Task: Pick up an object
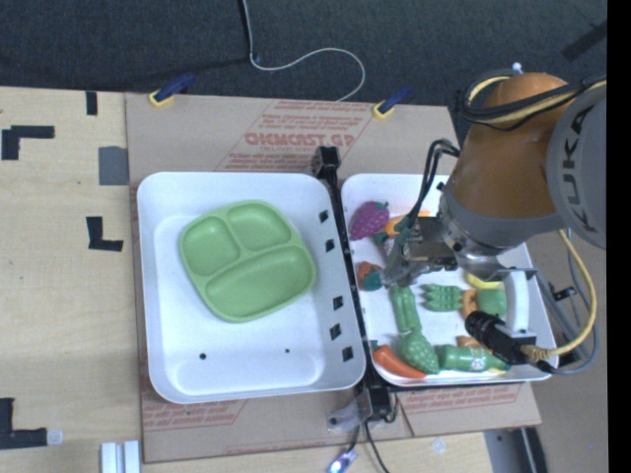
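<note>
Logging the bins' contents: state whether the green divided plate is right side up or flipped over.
Right side up: the green divided plate lies flat in the left bin, its three hollow compartments facing the camera.

We see a green divided plate (248,259) lying in the left white bin (163,294), and a white cable (296,62) looping across dark carpet (118,23) above

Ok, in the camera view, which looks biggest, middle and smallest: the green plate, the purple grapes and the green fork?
1. Green plate, by far the biggest; it takes up much of the left bin.
2. Green fork and purple grapes look about the same size. The fork is partly hidden under the arm, so I won't rank those two.
</note>
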### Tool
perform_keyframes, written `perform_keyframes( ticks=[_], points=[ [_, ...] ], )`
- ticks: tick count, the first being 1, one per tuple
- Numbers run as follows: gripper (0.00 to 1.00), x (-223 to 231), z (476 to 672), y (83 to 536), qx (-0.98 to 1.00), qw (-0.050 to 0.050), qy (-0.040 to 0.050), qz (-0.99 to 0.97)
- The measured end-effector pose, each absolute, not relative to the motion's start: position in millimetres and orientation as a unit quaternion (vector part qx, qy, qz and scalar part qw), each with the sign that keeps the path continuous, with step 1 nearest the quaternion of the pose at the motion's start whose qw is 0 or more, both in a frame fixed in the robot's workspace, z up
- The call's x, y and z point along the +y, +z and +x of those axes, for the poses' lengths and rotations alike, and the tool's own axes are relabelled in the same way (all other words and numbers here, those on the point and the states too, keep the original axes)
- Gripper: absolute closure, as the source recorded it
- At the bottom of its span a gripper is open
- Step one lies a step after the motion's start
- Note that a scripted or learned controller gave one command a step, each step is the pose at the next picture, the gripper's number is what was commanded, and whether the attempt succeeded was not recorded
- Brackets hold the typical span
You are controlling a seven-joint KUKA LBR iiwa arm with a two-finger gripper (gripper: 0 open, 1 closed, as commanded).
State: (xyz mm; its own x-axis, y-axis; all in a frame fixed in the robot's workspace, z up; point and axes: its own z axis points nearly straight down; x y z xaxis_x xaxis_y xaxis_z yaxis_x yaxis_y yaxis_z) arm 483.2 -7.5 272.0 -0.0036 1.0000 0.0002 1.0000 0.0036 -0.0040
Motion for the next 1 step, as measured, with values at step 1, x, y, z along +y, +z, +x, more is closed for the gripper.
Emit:
perform_keyframes(
  ticks=[1],
  points=[
    [1.00,-8.0,481.5,202.2,-0.707,0.004,0.0038,-0.707]
  ],
)
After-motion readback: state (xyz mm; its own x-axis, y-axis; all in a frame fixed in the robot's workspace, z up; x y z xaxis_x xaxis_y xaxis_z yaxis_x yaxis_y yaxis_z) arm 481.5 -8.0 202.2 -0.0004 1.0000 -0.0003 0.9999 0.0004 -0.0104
